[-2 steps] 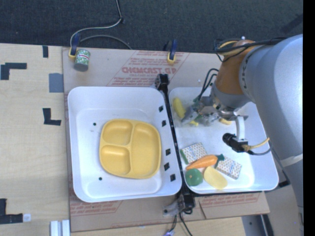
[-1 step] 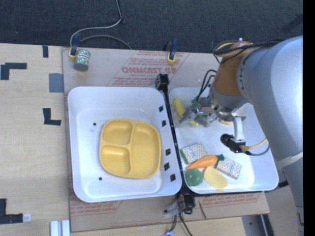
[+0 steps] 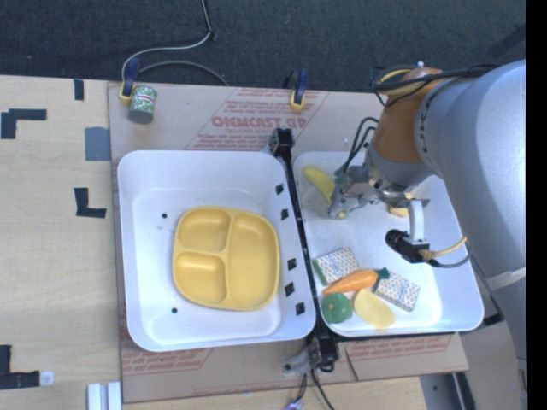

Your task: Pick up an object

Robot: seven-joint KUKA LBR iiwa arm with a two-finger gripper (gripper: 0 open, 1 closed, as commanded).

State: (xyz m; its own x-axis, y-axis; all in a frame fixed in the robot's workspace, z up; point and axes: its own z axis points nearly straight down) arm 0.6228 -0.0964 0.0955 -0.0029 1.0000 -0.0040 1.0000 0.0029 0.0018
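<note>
Banana (image 3: 318,180), a yellow toy one, lies at the back of the right bin (image 3: 453,314), touching the gripper (image 3: 342,205), which is lowered just beside it; whether its pincer is spread or pinching cannot be told from this angle. Nearer the front of that bin lie a carrot (image 3: 352,281), a green toy fruit (image 3: 336,308), a yellow lemon-like piece (image 3: 373,308) and two patterned sponge blocks (image 3: 337,263). Beside that bin, the left bin (image 3: 145,229) holds a yellow divided plate (image 3: 226,257).
</note>
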